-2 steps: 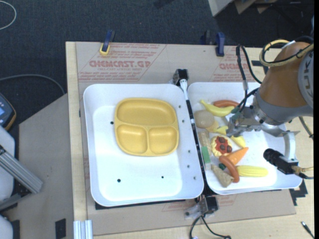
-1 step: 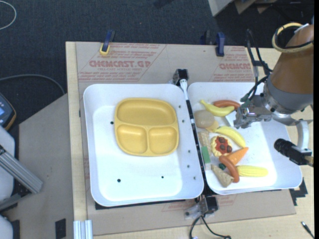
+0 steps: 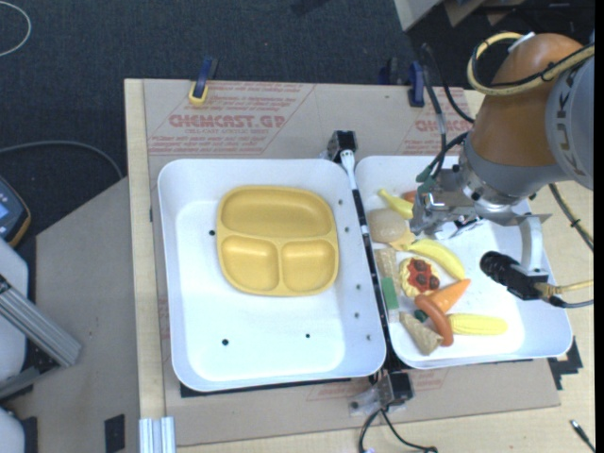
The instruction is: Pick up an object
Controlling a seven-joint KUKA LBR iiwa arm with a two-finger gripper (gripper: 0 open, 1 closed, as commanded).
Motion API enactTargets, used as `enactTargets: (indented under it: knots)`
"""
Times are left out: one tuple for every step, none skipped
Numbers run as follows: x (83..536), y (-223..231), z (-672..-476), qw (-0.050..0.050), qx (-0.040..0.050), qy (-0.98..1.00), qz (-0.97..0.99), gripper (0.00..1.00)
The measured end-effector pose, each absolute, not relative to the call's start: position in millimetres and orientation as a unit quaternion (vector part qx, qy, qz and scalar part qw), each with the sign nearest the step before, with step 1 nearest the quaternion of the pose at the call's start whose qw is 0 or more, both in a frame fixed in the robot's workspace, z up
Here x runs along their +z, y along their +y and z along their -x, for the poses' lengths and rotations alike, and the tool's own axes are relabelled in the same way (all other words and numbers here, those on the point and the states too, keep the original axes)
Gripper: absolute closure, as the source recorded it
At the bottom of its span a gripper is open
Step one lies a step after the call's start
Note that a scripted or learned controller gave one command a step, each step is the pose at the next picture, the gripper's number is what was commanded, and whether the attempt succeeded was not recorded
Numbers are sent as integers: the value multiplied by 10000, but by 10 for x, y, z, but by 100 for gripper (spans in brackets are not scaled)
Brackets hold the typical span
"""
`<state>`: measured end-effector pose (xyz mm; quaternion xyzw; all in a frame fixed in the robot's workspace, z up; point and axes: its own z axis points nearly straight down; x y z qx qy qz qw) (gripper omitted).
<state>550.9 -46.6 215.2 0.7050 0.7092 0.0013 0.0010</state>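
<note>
One curved yellow banana (image 3: 440, 256) lies below the end effector (image 3: 436, 217), whose grip state I cannot tell.

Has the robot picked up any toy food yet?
Not yet. The gripper hangs low over the right bin, above the banana, and nothing looks lifted. The carrot and corn lie in the bin. Grabbing and lifting are left.

One fixed camera watches me from above the counter (image 3: 283, 111), tilted down at a slant and set far enough back to take in both white bins, the left bin (image 3: 189, 281) and the right bin (image 3: 528, 333). My arm (image 3: 524, 92) enters from its right side.
</note>
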Motion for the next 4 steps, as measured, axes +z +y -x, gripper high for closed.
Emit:
enactTargets:
  knots:
    - [2161,-348,-5620,13,11,7081,-7061,100]
    - [2155,-439,-5555,-7,-6,7066,-7076,100]
    - [2160,-349,-5605,5,4,7077,-7065,100]
    - [2149,-407,-5586,-1,-4,7067,-7075,100]
